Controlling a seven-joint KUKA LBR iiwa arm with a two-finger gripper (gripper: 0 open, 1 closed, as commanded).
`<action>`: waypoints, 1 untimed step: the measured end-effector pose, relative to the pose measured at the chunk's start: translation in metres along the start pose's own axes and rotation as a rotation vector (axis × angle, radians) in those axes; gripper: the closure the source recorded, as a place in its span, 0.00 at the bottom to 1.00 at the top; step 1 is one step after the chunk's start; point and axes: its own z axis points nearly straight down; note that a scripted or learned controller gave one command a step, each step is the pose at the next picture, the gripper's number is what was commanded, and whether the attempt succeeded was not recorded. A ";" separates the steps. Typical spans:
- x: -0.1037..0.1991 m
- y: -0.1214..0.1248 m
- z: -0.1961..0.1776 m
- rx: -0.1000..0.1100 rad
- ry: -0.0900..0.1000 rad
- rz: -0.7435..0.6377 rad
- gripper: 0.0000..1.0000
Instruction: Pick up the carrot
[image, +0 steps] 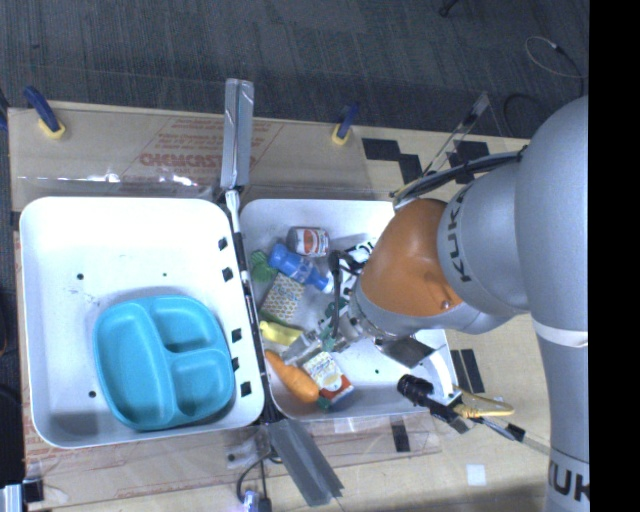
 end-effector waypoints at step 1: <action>0.001 -0.001 -0.008 0.005 0.005 -0.005 1.00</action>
